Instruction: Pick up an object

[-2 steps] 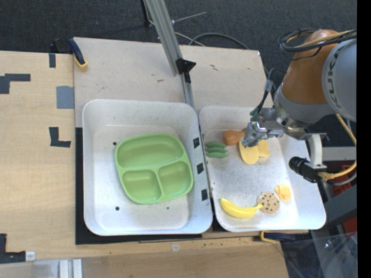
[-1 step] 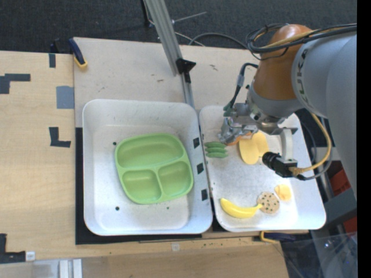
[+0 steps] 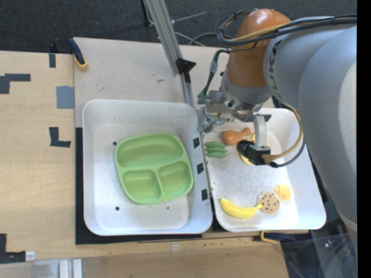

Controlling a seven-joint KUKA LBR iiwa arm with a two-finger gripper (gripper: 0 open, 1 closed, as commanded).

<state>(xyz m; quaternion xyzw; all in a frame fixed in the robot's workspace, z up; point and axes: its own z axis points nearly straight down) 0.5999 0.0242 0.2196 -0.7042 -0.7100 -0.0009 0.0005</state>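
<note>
My gripper [image 3: 207, 122] hangs low over the upper left corner of the right bin [image 3: 301, 213], close to the wall between the two bins. Just below it lies a green pea pod [image 3: 215, 149]. An orange drumstick [image 3: 236, 135] rests to the gripper's right. Further forward in the same bin are a yellow banana [image 3: 237, 208], a round cookie [image 3: 268, 202] and a small yellow chunk [image 3: 283, 191]. Nothing shows held in the gripper.
The left bin [image 3: 93, 155] holds a green divided plate [image 3: 154, 168]. A black cable fitting [image 3: 254, 151] on the arm hangs over a yellow item in the right bin. A slanted metal pole [image 3: 165, 28] rises behind the bins.
</note>
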